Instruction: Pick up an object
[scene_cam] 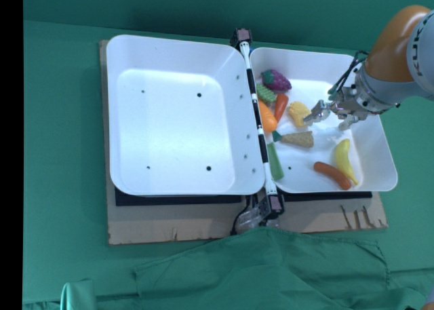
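The gripper (330, 113) is seen spread open and empty over the right bin (380, 140), a yellow toy (298, 113) lying just left (untouched).

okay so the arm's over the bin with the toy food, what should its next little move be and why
Probably a short descent straight down. The end effector hangs over the right bin with nothing between its fingers, right beside the yellow piece, which lies apart from the banana and the sausage. Lowering around that yellow piece looks like the nearest grasp, though its height above the piece is hard to judge.
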Controlling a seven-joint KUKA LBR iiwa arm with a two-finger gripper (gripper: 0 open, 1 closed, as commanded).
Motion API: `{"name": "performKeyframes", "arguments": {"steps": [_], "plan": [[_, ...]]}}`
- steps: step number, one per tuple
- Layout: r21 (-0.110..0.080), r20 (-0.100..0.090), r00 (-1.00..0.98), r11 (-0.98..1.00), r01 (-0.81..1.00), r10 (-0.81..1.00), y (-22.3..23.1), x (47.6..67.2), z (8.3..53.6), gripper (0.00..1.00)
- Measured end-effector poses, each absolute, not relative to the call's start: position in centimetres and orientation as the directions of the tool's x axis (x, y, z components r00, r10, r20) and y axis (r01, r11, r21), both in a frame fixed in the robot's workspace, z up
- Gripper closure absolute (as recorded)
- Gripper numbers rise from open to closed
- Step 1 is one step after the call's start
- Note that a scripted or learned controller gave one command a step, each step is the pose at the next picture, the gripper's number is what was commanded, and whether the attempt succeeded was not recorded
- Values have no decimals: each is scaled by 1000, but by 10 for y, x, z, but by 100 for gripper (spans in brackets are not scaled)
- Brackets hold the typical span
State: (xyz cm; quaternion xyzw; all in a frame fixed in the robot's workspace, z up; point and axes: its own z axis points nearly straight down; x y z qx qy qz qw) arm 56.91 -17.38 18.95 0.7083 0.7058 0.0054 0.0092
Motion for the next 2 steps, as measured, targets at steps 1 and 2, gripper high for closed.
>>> {"name": "performKeyframes", "arguments": {"steps": [1, 2], "plan": [[34, -8, 7, -7, 999, 1000, -175, 572, 203, 100], [11, -4, 3, -3, 1000, 1000, -175, 565, 266, 100]]}}
